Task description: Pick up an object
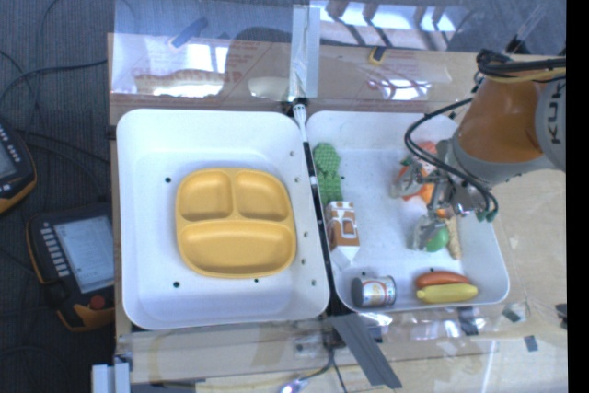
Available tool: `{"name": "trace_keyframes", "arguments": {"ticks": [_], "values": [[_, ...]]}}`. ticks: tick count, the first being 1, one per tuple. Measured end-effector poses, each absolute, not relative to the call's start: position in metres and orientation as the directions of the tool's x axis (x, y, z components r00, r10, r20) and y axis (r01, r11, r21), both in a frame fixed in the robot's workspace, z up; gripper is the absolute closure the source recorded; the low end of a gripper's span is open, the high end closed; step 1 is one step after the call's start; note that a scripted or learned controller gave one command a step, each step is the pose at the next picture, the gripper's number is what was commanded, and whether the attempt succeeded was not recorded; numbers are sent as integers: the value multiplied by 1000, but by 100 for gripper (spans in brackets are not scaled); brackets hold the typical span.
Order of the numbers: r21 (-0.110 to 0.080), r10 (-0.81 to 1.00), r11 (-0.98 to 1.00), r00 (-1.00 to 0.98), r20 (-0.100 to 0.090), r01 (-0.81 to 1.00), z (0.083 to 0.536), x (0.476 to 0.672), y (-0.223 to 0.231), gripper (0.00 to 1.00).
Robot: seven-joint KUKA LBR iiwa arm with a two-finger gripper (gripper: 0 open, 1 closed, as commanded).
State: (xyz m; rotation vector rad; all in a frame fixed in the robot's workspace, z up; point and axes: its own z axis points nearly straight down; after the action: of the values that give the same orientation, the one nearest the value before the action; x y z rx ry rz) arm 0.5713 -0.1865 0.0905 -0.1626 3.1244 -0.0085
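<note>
**Claw low over clutter in the right bin**

The claw [440,214] is seen right of centre in the frame, lowered into the right bin [386,163] among a small cluster of things. Whether anything is held cannot be told, as the tip is blurred and mixed with the objects around it. Orange pieces [419,184] lie just left of the claw, and a grey-green item [433,237] lies just below it, apparently touching or nearly so.

Further things are spread through the same bin. A green knobbly toy [327,166] lies along the left wall, with a brown and white carton [343,225] just below it. A can [375,292] lies on its side near the lower edge, and a hot dog toy [445,286] is placed to its right, in the lower right corner.

The arm [502,124], grey with an orange band, enters from the right edge, with black cables looped about it.

In the left bin [147,152] a yellow divided plate [236,221] lies at the middle. Both bins rest on the desk [543,235].
</note>
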Motion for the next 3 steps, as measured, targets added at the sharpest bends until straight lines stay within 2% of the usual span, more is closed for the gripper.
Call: {"name": "trace_keyframes", "arguments": {"ticks": [1, 2, 3], "values": [[-10, -104, 995, -994, -17, -104, 102, 573, -186, 100], [1, 58, 998, -998, -6, 58, 228, 599, -137, 100], [0, 35, 999, -999, -5, 35, 280, 650, -93, 100]]}}
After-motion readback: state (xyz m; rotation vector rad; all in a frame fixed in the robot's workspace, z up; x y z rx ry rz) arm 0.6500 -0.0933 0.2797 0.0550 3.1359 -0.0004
